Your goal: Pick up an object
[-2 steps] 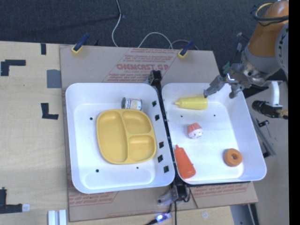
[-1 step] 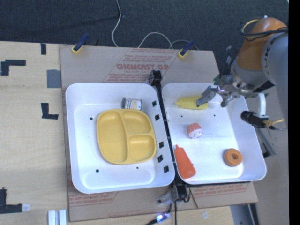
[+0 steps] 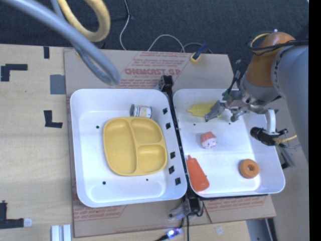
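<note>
While the grey arm with its orange band (image 3: 266,67) reached in from the right edge of the frame, two shallow white bins sat side by side on the bench. In the left white bin (image 3: 85,149), a yellow plastic divided plate (image 3: 134,145) lay near the centre, with a small metal can (image 3: 141,111) lying just above it. In the right white bin (image 3: 268,177), an orange-red carrot-shaped toy (image 3: 197,173) rested along the lower left wall. A small pink and white toy (image 3: 208,140) sat near the middle. A flat yellow piece (image 3: 199,109) lay in the upper left part. A brown ring-shaped doughnut toy (image 3: 249,168) sat at the lower right. The two-finger gripper (image 3: 220,112) hung low over the bin's upper part, just right of the yellow piece; whether its fingers were parted could not be told, and nothing showed between them.
</note>
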Robot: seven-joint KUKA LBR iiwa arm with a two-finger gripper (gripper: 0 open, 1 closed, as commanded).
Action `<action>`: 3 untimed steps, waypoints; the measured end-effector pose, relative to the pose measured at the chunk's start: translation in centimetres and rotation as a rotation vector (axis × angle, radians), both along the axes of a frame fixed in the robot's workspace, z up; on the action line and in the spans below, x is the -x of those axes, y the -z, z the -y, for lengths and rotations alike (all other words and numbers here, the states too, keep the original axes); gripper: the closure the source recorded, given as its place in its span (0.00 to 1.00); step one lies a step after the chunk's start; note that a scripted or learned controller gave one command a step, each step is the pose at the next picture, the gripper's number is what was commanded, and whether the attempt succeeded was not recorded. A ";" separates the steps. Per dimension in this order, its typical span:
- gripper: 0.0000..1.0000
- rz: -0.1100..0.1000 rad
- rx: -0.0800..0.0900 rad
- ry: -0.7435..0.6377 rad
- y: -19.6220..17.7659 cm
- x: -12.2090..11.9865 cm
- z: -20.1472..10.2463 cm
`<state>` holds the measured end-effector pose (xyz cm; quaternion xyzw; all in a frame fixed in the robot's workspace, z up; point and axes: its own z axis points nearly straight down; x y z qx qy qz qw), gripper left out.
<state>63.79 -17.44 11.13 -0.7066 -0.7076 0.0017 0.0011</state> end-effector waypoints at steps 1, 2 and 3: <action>1.00 0.002 0.000 -0.002 -1.2 -0.1 -0.1; 1.00 0.006 -0.001 0.000 -5.4 -0.2 0.1; 1.00 0.006 0.000 0.000 -9.7 -0.3 0.0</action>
